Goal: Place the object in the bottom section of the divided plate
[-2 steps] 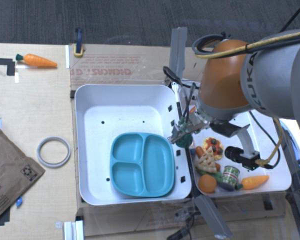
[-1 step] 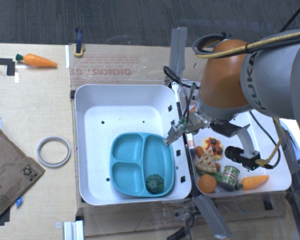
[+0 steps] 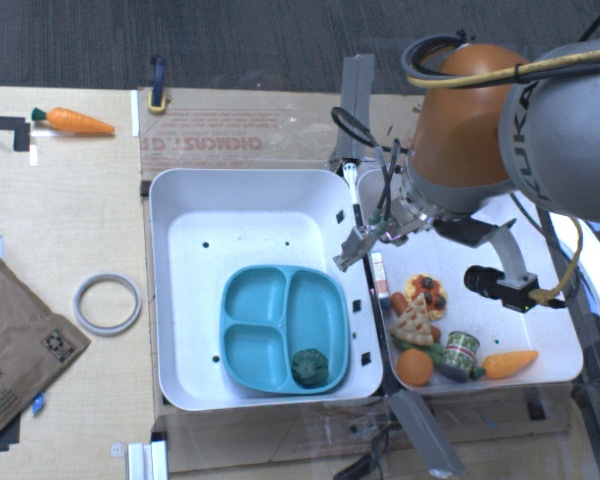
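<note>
On the bench stand two shallow white bins side by side. In the left bin lies a blue divided plate with three sections, and a dark green object, rounded and a little rough, rests in the long section on the right side of the plate, at the end closest to the camera. The end effector of the grey arm hangs over the wall between the two bins, above and to the right of the plate; it is apart from the green object, and nothing is seen between its fingers, but whether they are open or closed cannot be told from this angle. The right bin holds a group of toy foods near its front edge — a slice of pizza, a round pastry with berries, an orange ball, a small green can and a carrot. Outside the bins, on the left part of the bench, lie a second carrot, a grey ring and a piece of brown cardboard.
</note>
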Robot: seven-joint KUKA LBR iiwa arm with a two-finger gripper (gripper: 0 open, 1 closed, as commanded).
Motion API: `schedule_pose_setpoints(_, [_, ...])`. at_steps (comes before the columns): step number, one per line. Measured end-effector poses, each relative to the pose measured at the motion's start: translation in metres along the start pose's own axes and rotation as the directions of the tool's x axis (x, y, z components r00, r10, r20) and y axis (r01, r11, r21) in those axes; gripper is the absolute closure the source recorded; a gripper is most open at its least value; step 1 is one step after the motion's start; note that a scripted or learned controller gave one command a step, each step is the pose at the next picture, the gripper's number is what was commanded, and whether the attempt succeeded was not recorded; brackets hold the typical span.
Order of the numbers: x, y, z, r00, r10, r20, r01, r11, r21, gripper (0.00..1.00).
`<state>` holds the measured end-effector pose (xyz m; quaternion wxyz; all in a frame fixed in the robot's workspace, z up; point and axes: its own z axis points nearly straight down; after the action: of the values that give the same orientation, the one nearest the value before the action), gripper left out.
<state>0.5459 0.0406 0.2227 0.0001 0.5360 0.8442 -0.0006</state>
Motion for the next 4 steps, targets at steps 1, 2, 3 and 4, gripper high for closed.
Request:
schedule_pose_setpoints(1, [-0.020,0.017,-0.026,0.981,0.195,0.002,-0.195,0.981,0.005,0.00])
schedule_pose_setpoints(2, [-0.021,0.018,-0.031,0.981,0.193,0.004,-0.193,0.981,0.011,1.00])
schedule_pose_setpoints(3, [0.052,-0.013,0.035,0.988,0.157,-0.001,-0.157,0.988,0.007,1.00])
schedule_pose_setpoints(4, [0.001,0.015,0.035,0.998,0.060,0.000,-0.060,0.998,0.005,1.00])
